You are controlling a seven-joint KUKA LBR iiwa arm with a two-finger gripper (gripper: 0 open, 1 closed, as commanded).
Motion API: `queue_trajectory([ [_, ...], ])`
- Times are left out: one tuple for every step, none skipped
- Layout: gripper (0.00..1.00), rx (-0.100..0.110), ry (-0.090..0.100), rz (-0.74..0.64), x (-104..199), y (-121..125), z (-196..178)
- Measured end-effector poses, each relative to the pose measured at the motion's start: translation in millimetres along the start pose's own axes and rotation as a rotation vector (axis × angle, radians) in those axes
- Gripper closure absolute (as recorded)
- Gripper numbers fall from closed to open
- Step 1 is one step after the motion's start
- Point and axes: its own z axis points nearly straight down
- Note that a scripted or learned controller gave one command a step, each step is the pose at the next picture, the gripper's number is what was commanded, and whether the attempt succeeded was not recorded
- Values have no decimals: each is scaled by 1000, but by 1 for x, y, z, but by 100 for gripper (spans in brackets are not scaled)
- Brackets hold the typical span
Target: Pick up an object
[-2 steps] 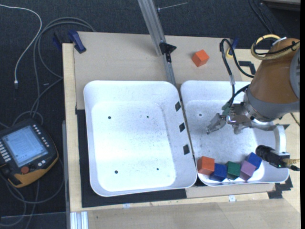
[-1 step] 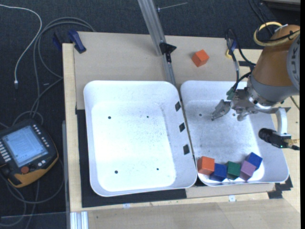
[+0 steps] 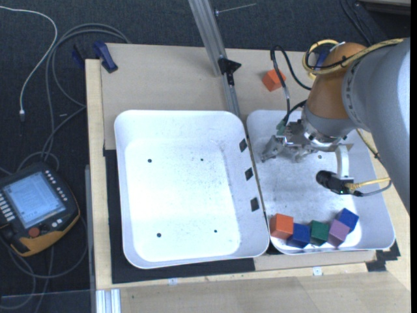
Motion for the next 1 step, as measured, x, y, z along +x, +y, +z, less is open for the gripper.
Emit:
queue_trajectory([
  [0,-8,-4,5,-52,46,-9],
])
